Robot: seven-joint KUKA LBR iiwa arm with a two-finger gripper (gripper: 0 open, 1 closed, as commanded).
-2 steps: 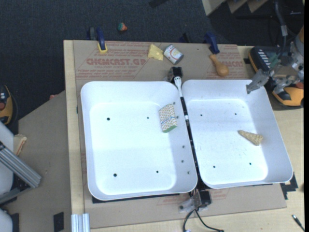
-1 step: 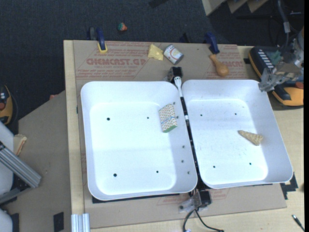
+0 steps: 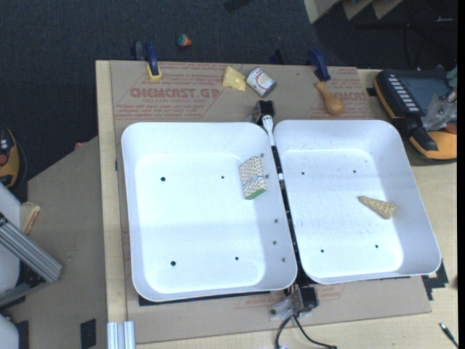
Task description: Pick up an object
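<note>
Inside left bin (image 3: pixel 145 217), patterned packet (image 3: pixel 253 177) (perhaps a small carton).

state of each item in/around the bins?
patterned box: in left bin, lying near its right wall
cone-shaped piece: in right bin, lying on its side
yellow wedge: on the board behind the bins
small carton: beside the wedge, tilted
orange piece: on the board behind the right bin
</note>
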